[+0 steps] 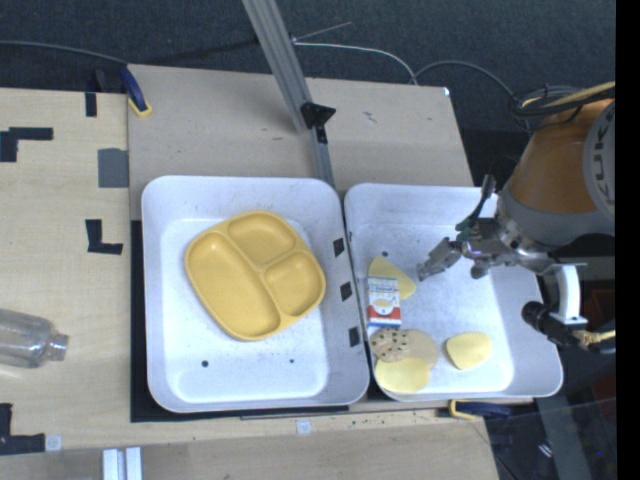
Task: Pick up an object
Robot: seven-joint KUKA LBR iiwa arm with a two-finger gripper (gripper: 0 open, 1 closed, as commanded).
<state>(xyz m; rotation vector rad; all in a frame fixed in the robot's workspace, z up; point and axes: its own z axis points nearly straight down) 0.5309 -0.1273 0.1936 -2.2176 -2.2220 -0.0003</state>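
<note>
The right bin (520, 298) holds several small items. A pale yellow piece (392, 271) lies by its left wall, with a small white, blue and red carton (384, 302) just below it. Nearer the front lie a speckled cookie (388, 343), a flat yellow piece (406, 371) and a yellow lump (467, 349). My gripper (447, 258) hangs over the middle of the right bin, just right of the pale yellow piece and above the lump. Nothing shows in its grasp.
The left bin (175, 368) holds a yellow divided plate (255, 273). A metal post (285, 53) slants down to the bins' shared wall. A clear bottle (28, 338) lies on the bench at the far left. The arm's orange band (560, 168) stands over the right bin's right edge.
</note>
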